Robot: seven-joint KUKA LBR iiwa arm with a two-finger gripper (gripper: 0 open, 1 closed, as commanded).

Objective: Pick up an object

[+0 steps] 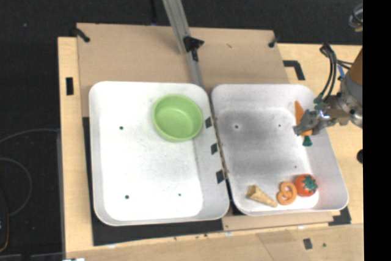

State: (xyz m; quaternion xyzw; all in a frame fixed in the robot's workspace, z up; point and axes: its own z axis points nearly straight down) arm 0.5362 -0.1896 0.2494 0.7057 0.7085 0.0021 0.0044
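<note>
In the left bin (pixel 110 156) we see a green bowl (pixel 178 118) near its far right corner. In the right bin (pixel 263 137), a wedge (pixel 261 195), a pretzel-like ring (pixel 286 192) and a tomato (pixel 306 185) line the near edge. At the right rim, our pincer (pixel 308 125) grips an orange carrot (pixel 299 112). The hold looks shallow; we judge it could slip or snag the rim when lifting.

A robotics lab test bench, probably: two shallow white bins (pixel 153 205) on a plywood board (pixel 232 46), a metal camera mast (pixel 174 6), loose cables (pixel 333 70), toy food props.
</note>
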